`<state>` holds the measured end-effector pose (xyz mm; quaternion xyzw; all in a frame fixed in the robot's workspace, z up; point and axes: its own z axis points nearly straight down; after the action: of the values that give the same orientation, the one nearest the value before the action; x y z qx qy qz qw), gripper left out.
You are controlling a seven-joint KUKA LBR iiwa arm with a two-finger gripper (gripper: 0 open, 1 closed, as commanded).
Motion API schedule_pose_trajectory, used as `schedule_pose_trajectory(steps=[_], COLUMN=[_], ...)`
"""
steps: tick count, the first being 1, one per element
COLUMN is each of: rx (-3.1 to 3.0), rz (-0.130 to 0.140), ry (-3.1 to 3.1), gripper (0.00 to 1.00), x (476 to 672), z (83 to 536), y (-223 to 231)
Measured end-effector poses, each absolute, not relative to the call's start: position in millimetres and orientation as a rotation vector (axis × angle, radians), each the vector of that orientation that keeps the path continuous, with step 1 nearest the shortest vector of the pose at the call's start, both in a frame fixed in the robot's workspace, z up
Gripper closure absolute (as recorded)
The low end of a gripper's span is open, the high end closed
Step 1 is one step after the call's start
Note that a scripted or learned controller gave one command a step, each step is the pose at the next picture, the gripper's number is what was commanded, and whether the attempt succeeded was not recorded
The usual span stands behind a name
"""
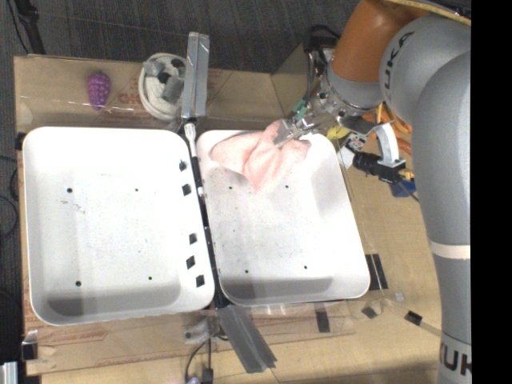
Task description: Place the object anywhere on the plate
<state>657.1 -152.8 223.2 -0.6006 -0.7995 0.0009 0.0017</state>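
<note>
A crumpled pink cloth [260, 157] lies at the far end of the right bin [280, 246], spread from the bin's back wall toward its middle. One corner of the cloth is drawn up to my gripper [293, 129], which hangs over the bin's far right corner. The gripper is shut on that raised corner. The rest of the cloth still rests on the bin floor. The grey arm with its orange band comes in from the upper right.
The left bin [104, 222] sits beside the right one, with a row of black clips along the shared rim. On the bench behind it are a purple grape-like toy [98, 89], a white round holder [162, 85] and a grey metal post [196, 70].
</note>
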Motion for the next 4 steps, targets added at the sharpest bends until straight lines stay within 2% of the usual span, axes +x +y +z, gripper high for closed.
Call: schedule_pose_trajectory(steps=[1,4], rx=[-1.878,-0.105], rz=[0.003,0.001], ry=[-2.516,-3.137], gripper=[1.0,1.0], x=[657.7,635.8], z=[229.9,232.2], y=[-151.5,19.8])
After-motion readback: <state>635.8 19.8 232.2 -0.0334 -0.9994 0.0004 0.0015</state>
